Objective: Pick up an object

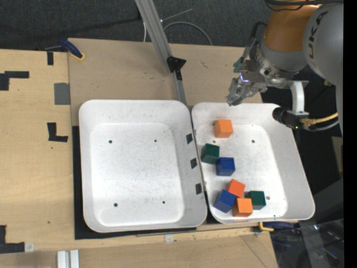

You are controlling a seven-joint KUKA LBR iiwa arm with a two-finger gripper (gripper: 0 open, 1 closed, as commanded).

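Orange blocks (223, 128) number three, blue two, green two.

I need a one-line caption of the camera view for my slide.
KUKA arm's gripper hovers over the right bin's far rim, nearest the orange cube.
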